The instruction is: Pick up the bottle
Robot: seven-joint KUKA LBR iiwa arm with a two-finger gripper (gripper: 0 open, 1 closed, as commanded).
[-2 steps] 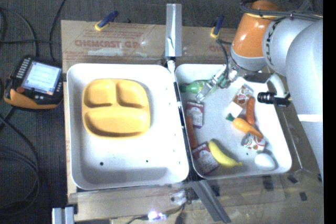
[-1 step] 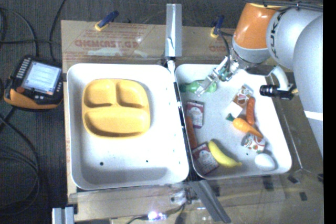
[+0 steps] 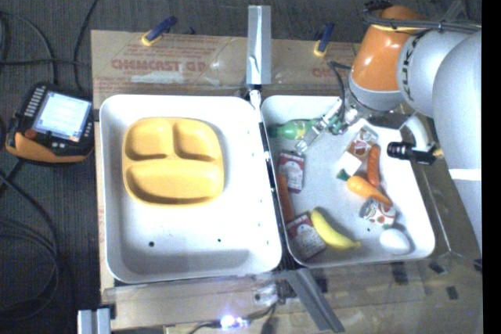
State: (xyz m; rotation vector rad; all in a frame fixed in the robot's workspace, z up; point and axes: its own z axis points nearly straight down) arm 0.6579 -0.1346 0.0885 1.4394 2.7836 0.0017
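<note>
Where the bench edge lies nearest the camera, the listing starts and runs back toward the far wall.

Right bin (image 3: 423,235), near end: a banana (image 3: 335,231) lies beside a small dark packet (image 3: 304,235); a white egg-like object (image 3: 395,240) sits in the near right corner.

Right bin, middle: a carrot (image 3: 368,190) and a red sausage-shaped item (image 3: 373,164) lie close together, with a red carton (image 3: 291,170) nearer the divider.

Left bin (image 3: 117,246): a yellow divided tray (image 3: 174,160) rests in its far half.

Bottle (image 3: 293,129): green, lying on its side at the far end of the right bin, close to the left wall, its cap end pointing toward the gripper.

Gripper (image 3: 330,121): down in the far part of the right bin, just beside the bottle's right end; whether the fingers are spread or closed cannot be told, and no object is seen between them.

Arm (image 3: 438,82): grey with an orange band, coming in from the right over the far right corner.

Left of the bench: a handheld pendant (image 3: 51,121) with a lit screen on the floor.

Far edge: cardboard sheet (image 3: 180,62) held by two blue clamps (image 3: 159,30).
</note>
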